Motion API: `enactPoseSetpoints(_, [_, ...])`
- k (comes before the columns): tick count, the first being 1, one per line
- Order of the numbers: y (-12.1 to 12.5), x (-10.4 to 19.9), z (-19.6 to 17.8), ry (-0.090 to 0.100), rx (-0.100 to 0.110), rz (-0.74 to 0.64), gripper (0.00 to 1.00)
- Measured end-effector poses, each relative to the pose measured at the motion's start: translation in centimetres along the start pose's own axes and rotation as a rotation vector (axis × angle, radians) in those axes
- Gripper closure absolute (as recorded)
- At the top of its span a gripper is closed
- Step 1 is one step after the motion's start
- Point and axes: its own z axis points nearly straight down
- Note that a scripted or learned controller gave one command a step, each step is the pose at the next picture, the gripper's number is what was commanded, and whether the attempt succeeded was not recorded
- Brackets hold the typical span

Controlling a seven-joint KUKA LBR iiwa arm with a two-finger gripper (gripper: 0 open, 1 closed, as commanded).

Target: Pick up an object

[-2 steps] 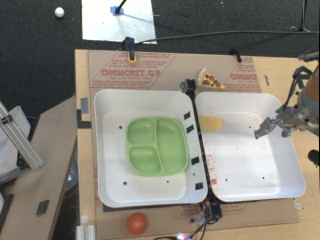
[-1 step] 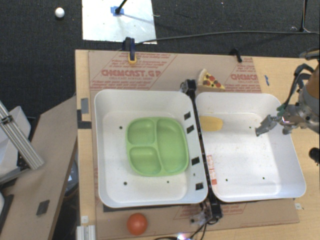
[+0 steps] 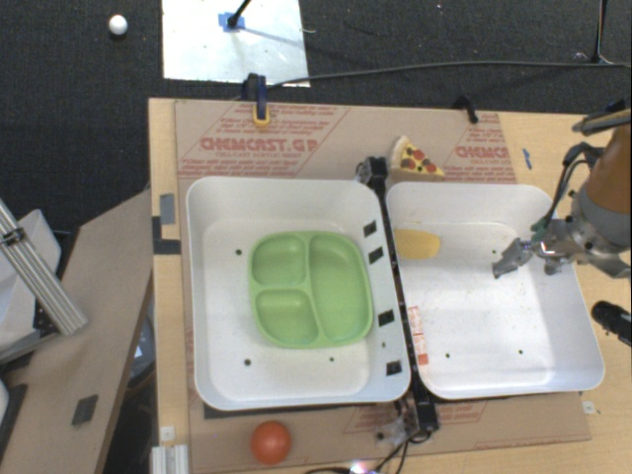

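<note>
My gripper [image 3: 528, 257] hangs over the right bin [image 3: 494, 363], near its right wall; its fingers stand apart with nothing between them. A yellow piece [image 3: 418, 244] lies at that bin's upper left corner, well apart. The left bin [image 3: 217, 363] carries a green divided plate [image 3: 309, 288].

So the count: two white bins, the left bin [image 3: 212, 294] and the right bin [image 3: 553, 363]. One green divided plate [image 3: 311, 289] with three compartments. One yellow flat piece [image 3: 417, 244], one toy pizza slice [image 3: 416, 159], one orange ball [image 3: 270, 442], one small white ball [image 3: 118, 25]. One white sheet [image 3: 232, 28], one arm with one gripper [image 3: 528, 257]
</note>
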Motion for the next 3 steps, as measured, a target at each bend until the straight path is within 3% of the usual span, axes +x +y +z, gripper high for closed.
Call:
enactPoseSetpoints(2, [0.3,0.0,9.2,0.000,-0.001,0.000,0.00])
enactPoseSetpoints(3, [0.4,0.0,7.9,-0.001,-0.005,0.000,1.00])
